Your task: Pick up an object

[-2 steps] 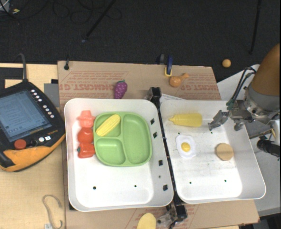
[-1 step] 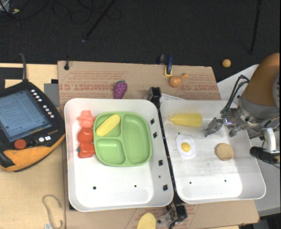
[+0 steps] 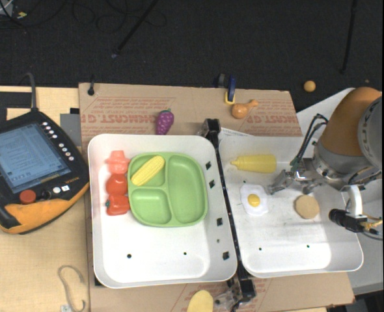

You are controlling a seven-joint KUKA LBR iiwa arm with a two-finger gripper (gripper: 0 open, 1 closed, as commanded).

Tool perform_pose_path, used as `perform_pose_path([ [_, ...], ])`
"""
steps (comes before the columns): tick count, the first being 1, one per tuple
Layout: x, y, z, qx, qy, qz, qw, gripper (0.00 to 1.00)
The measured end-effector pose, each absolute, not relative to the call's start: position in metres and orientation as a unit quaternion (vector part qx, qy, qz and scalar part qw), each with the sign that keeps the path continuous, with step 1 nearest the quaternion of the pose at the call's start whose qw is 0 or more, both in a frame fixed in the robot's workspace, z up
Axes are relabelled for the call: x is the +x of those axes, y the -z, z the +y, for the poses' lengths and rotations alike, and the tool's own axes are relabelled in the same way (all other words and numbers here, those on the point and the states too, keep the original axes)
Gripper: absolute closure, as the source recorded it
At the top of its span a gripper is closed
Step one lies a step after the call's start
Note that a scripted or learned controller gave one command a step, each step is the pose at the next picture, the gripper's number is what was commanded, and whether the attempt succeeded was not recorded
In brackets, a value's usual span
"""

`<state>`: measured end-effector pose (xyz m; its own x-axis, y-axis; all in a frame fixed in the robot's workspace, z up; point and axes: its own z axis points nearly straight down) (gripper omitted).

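My gripper (image 3: 295,182) hangs low over the right bin (image 3: 296,255), near its back right part, with its fingers spread open and nothing between them. A tan round piece (image 3: 306,207) lies just in front of it. A toy fried egg (image 3: 254,200) lies to its left. The yellow squeeze bottle (image 3: 254,164) lies on its side near the bin's back. In the left bin (image 3: 153,259) sits a green divided plate (image 3: 169,190) with a corn cob (image 3: 146,169) in it, and a red and orange toy (image 3: 116,184) stands beside the plate.
Purple grapes (image 3: 164,120) and an orange pear-like toy (image 3: 243,108) rest on the cardboard behind the bins. A yellow item (image 3: 200,301) lies in front of them. The teach pendant (image 3: 26,168) sits at the far left. The arm's body (image 3: 351,138) looms over the right bin's right side.
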<state>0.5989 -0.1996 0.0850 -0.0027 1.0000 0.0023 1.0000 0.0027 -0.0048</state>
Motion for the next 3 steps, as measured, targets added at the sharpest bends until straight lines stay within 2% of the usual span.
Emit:
perform_pose_path([
  [1, 0.6, -0.098, -0.201, -0.707, 0.0, -0.707, 0.001, 1.0],
  [3, 0.596, -0.199, -0.2, -0.707, 0.0009, -0.707, -0.001, 1.0],
])
